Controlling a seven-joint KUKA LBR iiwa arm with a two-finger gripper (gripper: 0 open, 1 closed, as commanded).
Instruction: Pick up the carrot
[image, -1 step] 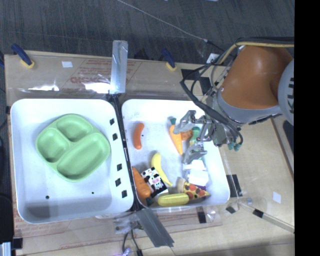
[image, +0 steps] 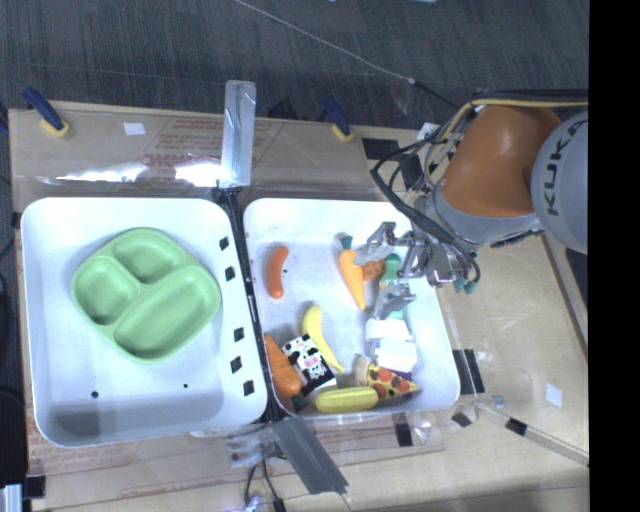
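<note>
Across the pale wooden worktop (image: 560, 350) sit two shallow white plastic bins side by side. Left bin (image: 40, 330) holds a light green three-section plate (image: 147, 292). Right bin (image: 440, 330) holds the rest, with the grey arm and its orange band (image: 490, 165) reaching over its right rim. The metal two-finger tool (image: 392, 268) hangs low just right of the orange carrot with a green top (image: 352, 277), which lies in the bin's upper middle; whether the tool is open or closed I cannot tell. Further left lies a small orange-red sausage (image: 276, 271). Below, a yellow banana (image: 319, 336), a black-and-white cow toy (image: 307, 360) and a yellow corn cob (image: 346, 400) cluster near the front wall.
</note>
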